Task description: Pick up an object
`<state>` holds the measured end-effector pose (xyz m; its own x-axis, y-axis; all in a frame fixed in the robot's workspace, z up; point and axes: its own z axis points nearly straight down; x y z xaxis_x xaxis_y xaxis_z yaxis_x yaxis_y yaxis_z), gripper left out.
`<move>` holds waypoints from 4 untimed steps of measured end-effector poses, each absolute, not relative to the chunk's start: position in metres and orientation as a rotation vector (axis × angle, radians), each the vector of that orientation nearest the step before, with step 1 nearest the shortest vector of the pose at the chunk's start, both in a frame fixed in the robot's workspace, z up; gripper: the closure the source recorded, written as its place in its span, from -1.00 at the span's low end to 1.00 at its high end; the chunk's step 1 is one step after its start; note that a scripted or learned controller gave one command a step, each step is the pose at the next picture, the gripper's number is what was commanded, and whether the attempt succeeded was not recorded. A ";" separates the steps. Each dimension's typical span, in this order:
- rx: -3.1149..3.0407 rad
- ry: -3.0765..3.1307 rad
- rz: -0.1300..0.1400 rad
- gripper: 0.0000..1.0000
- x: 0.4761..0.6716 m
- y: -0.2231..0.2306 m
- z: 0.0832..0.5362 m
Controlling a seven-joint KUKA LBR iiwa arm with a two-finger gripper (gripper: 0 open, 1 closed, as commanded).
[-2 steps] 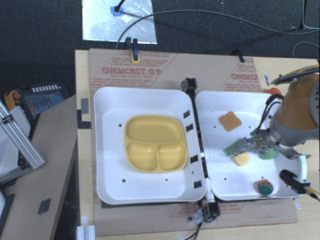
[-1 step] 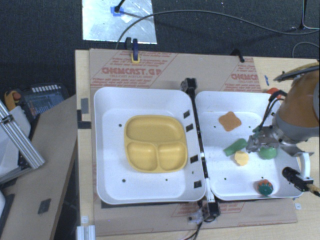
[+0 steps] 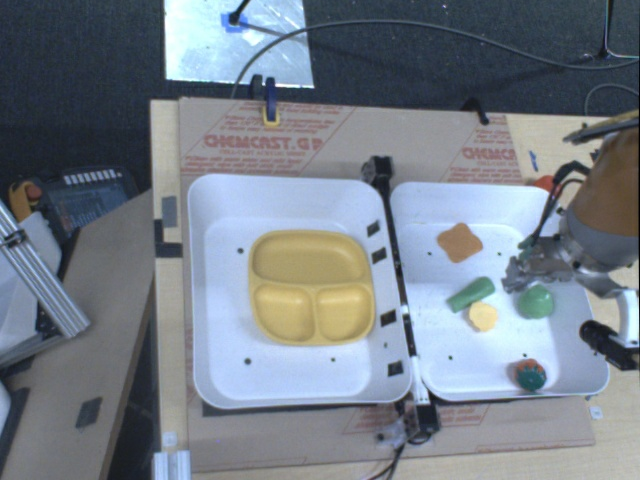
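While the arm is reaching in over the right bin's outer edge, the scene is reading like this:

Gripper (image 3: 522, 272): hanging low inside the right bin (image 3: 500, 196), near its right wall, just beside the green ball (image 3: 536, 302); whether the tool is spread or pressed together, I cannot tell, since the metal tip is blurring into the white floor. Nothing is visibly sitting in it.

Green ball: lying close to the right wall, just below the gripper tip; probably the thing being lined up for, as it is the nearest object.

Green cylinder (image 3: 470, 293): lying tilted near the bin's middle, with the yellow piece (image 3: 483, 317) touching or nearly touching its lower right end; that crowding is making either one an awkward pick.

Orange piece (image 3: 459, 242): lying flat toward the far edge, well apart from the others, so it is offering free approach.

Red and green ball (image 3: 529, 374): sitting by the near right corner, close to the wall, where a finger may be fouling the rim.

Yellow tray (image 3: 310, 286): filling the middle of the left bin (image 3: 215, 268), three compartments, nothing in them.

Stage, as a judgement: the approach is looking under way, with no grasp yet made.
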<state>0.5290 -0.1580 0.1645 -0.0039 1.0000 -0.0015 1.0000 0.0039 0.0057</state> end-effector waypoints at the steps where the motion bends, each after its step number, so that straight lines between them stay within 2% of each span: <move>1: 2.213 2.222 0.005 1.00 0.536 -0.157 0.209; 2: 2.211 2.223 0.005 1.00 0.535 -0.158 0.253; 4: 2.209 2.234 0.006 1.00 0.563 -0.044 0.244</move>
<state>0.5633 -0.0435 0.2439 -0.0114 0.9999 0.0026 0.9999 0.0114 0.0029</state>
